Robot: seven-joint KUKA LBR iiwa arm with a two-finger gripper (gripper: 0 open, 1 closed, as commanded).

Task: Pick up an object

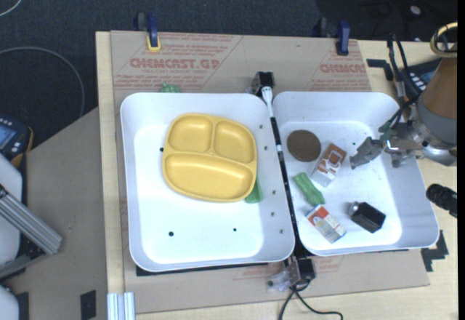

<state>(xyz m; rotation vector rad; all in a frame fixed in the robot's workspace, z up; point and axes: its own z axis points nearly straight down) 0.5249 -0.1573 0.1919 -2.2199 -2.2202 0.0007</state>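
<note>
- Pincer (365,153) over right bin (414,231), near carton (328,163); finger state: cannot tell.
- Risk: descent between items closes on nothing; carton may slide off.

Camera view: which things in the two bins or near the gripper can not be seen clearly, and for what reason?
- Green object in the left bin: mostly hidden under the yellow divided plate.
- Small packets in the right bin: printing too small to read.
- Gripper: blurred, finger state unclear.
- Arm: cut off by the right edge.
</note>
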